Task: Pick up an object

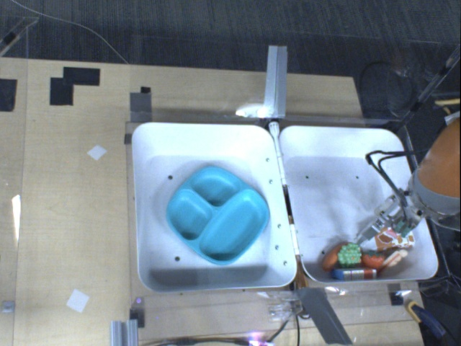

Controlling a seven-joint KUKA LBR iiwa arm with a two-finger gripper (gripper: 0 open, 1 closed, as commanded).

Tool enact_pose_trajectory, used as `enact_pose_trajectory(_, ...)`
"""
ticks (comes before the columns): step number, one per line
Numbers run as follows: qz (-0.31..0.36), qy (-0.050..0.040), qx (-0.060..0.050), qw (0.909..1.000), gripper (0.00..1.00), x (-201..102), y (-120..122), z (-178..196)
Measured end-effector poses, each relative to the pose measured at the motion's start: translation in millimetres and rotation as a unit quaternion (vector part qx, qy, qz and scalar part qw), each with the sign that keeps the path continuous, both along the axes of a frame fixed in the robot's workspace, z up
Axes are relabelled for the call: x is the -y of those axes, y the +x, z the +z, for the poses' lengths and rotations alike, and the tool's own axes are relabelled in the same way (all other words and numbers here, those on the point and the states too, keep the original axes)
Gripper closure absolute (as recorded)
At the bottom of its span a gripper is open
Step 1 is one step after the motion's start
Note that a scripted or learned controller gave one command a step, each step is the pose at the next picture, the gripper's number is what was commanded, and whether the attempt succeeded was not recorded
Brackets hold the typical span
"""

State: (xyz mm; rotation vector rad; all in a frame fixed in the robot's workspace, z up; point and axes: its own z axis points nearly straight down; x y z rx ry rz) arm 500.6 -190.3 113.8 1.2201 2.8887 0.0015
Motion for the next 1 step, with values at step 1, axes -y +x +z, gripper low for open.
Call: enact_pose_trajectory(1,-0.147,-0.0005,0.005,0.9891,0.00,-26.5,-9.6,-24.3)
